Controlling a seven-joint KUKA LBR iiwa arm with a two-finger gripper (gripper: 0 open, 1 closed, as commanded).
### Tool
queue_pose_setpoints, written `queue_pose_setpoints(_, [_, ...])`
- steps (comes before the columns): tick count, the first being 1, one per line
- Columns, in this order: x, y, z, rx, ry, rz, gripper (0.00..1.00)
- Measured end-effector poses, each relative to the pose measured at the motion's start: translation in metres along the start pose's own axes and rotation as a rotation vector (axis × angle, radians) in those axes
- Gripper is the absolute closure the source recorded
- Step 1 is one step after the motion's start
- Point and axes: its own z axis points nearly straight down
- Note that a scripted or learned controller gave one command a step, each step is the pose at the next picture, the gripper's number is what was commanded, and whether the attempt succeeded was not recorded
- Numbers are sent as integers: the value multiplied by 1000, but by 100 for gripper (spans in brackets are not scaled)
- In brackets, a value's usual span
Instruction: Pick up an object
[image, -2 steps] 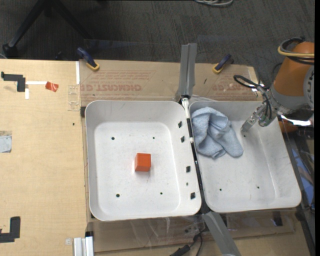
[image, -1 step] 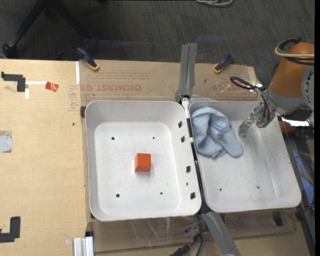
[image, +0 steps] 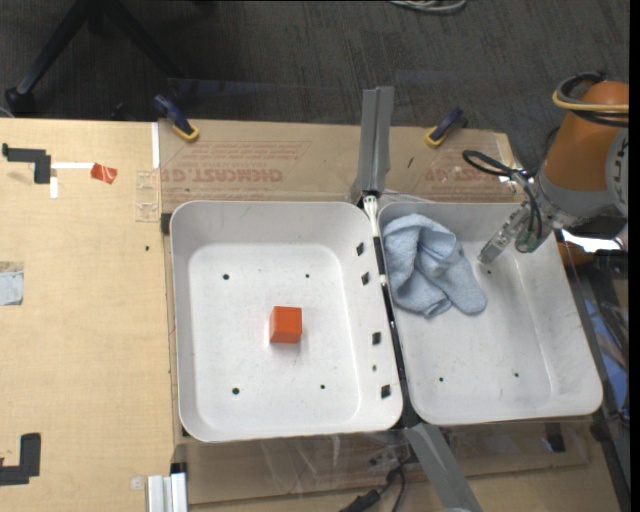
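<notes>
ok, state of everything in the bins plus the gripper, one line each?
orange cube: sitting flat near the middle of the left bin, untouched.
grey cloth: crumpled in a heap at the far left corner of the right bin, lying loose.
gripper: low over the far side of the right bin, just right of the cloth, holding nothing.
</notes>
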Motion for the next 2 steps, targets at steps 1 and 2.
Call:
queue_pose_setpoints(1, [26,-4,6,-1,1,-147,100])
queue_pose_setpoints(2, [58,-16,-72,0,0,-4,100])
